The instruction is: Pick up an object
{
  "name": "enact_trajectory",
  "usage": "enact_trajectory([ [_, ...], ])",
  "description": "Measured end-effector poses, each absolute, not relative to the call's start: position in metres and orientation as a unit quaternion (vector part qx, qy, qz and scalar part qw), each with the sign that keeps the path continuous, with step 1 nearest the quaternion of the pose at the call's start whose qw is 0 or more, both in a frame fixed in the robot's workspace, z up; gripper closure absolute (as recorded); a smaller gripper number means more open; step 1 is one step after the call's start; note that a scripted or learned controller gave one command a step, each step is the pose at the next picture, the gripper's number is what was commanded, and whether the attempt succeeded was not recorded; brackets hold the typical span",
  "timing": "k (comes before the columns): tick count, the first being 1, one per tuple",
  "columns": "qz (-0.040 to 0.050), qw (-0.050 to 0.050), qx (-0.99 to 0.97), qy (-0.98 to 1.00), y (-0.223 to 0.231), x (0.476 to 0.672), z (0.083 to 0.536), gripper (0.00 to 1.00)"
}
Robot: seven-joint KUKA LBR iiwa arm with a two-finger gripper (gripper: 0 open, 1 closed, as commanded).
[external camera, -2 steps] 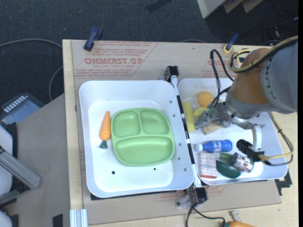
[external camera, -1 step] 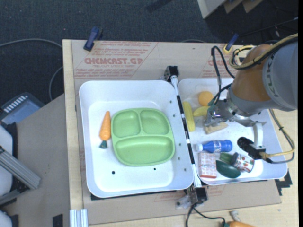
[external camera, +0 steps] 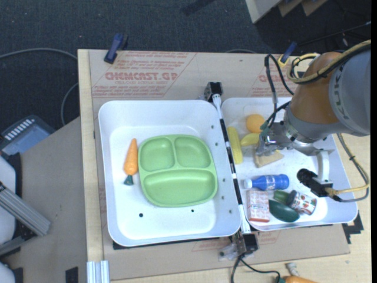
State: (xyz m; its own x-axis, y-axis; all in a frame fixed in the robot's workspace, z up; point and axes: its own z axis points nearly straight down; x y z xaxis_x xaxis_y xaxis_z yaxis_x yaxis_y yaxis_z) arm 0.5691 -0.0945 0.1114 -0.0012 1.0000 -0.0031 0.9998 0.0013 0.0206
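reaching in from the right, the grey arm [external camera: 347, 93] hangs over the right bin [external camera: 344, 214]. left bin [external camera: 112, 158] holds a green divided plate [external camera: 177, 170] and a carrot [external camera: 131, 158]. tool [external camera: 270, 149] sits low by a tan wedge [external camera: 268, 158], near the banana [external camera: 235, 145]; grip state, can't tell.

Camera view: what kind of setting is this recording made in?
Probably a robotics lab bench set up for grasping trials: two white bins clamped side by side on a board, toy items like a carrot and a green divided plate, loose cables.
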Motion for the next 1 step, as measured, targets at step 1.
enact_trajectory([
  [1, 0.0061, 0.008, 0.707, 0.707, -0.0945, 0.5689, 0.1112, 0.00],
])
